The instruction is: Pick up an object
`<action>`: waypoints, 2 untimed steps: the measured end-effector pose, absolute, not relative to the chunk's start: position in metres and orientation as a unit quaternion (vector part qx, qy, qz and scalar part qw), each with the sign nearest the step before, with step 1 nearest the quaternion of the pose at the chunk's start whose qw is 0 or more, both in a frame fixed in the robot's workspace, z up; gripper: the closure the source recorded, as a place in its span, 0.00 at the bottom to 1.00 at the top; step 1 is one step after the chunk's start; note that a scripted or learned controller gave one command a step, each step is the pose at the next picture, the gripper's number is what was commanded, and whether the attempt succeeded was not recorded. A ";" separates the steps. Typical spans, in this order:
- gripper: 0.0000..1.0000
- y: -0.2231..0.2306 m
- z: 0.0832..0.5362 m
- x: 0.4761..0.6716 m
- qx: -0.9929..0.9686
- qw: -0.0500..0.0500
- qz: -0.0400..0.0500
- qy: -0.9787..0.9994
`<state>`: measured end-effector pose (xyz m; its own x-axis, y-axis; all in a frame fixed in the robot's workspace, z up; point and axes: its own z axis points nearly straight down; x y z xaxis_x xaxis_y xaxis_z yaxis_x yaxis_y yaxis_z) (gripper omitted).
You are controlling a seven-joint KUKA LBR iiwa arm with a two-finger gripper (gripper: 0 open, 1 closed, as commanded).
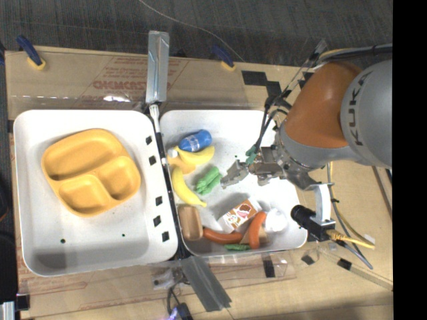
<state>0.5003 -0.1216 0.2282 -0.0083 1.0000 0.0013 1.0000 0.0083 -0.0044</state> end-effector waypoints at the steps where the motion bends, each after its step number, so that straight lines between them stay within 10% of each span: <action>1: 0.00 -0.212 0.093 0.526 -0.684 -0.001 0.000 -0.729; 2: 0.00 -0.135 0.091 0.527 -0.562 0.003 0.000 -0.827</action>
<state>0.5269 -0.1353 0.0908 -0.3690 0.9294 0.0045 0.9294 0.3690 -0.0039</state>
